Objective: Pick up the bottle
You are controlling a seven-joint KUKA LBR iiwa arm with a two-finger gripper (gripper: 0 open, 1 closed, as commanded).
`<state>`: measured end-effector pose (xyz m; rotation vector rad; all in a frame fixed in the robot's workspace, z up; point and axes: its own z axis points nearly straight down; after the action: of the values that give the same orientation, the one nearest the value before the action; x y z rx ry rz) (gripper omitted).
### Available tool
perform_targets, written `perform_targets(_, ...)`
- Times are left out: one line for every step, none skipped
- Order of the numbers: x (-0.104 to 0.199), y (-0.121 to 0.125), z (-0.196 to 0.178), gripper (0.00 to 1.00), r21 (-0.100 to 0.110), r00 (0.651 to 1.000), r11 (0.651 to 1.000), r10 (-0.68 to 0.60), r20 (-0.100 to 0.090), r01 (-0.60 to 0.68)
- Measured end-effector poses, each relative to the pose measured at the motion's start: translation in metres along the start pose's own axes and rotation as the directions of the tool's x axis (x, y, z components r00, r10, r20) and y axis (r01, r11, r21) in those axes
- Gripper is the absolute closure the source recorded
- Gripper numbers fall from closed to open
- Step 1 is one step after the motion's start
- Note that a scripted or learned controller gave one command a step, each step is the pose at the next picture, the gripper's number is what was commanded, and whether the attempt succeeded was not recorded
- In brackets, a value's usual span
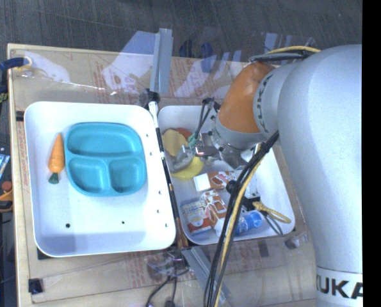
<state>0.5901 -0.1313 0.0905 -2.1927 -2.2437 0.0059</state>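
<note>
The bottle lies on its side near the front right of the right bin; it looks clear with a blue label, and black and yellow cables partly cover it. My gripper is low in the left half of that bin, over a yellow fruit-like object, well to the left of and behind the bottle. The grey arm with its orange band covers the bin's right side.
A printed snack carton lies beside the bottle on its left, with a small white box and a red-and-yellow item further back. The left bin holds a blue divided plate and a toy carrot.
</note>
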Motion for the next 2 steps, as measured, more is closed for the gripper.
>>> perform_targets(-0.01, 0.066, -0.001, 0.0, -0.003, 1.0, 1.0, -0.027, 0.0, 0.027)
perform_targets(0.009, 0.018, 0.0, 0.0, -0.001, 0.997, 0.997, -0.08, -0.001, 0.08)
